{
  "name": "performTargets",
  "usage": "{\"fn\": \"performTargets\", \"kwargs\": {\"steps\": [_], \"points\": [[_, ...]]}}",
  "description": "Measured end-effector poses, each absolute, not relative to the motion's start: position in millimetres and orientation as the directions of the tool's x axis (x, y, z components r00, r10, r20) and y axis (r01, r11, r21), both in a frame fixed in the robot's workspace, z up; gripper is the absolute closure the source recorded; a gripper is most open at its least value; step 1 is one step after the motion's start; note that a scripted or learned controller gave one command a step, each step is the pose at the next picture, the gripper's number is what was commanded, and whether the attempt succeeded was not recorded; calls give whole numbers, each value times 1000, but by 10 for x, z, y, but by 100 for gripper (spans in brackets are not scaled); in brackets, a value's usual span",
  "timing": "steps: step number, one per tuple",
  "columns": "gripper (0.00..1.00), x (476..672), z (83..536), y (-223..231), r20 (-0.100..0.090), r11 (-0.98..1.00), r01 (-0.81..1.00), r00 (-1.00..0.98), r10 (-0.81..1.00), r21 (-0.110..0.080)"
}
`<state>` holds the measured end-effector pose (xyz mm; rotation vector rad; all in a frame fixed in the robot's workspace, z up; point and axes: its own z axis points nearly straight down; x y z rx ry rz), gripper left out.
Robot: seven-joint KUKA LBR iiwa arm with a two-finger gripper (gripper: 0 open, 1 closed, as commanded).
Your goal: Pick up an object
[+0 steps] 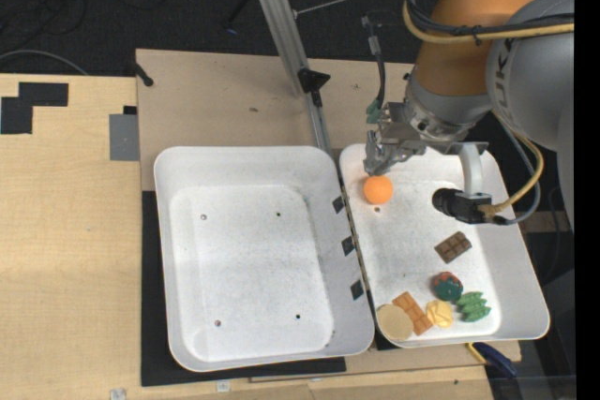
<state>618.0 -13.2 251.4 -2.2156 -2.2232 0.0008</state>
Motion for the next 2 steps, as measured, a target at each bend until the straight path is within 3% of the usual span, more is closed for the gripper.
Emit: {"fn": "performTargets", "kwargs": {"steps": [2], "points": [[100, 6190, 2378, 715, 1, 3, 1000, -3, 1000, -5]]}}
